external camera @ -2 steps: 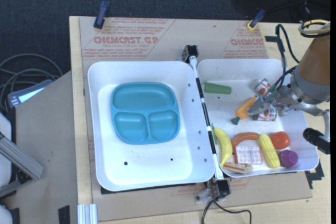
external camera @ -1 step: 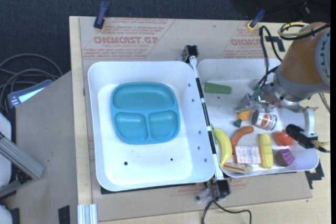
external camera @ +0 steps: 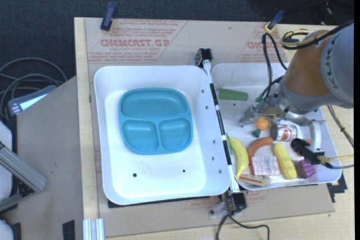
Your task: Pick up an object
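Arm (external camera: 315, 73) reaches into the right bin (external camera: 236, 71) above the toy food; state of its jaws cannot be told. Blue divided plate (external camera: 156, 120) lies in the left bin (external camera: 112, 171).

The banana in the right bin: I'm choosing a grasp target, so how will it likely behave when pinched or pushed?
The banana is long, curved and smooth, so it may pivot or slip from a pinch off its middle. It lies against the bin wall, leaving little finger room there. It looks like toy food, so probably light and stiff.

bench (external camera: 140, 42) | bears: left bin (external camera: 112, 166), right bin (external camera: 236, 73), side by side
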You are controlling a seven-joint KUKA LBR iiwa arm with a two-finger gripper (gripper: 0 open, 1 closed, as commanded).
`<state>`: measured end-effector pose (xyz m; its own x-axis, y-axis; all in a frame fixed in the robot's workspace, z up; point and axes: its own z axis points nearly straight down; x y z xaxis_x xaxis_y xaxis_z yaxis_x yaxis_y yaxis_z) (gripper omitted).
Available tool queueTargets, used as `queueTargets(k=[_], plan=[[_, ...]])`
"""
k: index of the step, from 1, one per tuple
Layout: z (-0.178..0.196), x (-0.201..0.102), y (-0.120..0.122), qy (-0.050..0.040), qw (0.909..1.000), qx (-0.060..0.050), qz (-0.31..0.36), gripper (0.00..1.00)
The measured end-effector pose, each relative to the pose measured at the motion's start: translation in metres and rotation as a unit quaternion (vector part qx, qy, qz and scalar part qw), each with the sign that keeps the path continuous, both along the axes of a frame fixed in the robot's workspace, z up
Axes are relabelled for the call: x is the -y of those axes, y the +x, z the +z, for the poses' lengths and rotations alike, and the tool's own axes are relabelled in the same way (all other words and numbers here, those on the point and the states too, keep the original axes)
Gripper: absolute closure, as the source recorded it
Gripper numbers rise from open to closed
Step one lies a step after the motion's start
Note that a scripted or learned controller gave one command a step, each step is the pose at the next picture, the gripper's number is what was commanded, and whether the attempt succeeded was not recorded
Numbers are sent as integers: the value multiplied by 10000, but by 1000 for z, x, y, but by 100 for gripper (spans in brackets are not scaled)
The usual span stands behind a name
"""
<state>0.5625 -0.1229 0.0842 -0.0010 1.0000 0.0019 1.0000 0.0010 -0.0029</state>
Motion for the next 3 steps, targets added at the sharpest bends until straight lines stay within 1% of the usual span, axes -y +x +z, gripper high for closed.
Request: queueTargets(k=[1, 2, 3], plan=[[10, 1, 0, -6, 10000, 12, -7, 100], [101, -64, -21, -7, 10000, 21, 0, 100], [127, -57, -37, -14, 10000, 22, -7, 100]])
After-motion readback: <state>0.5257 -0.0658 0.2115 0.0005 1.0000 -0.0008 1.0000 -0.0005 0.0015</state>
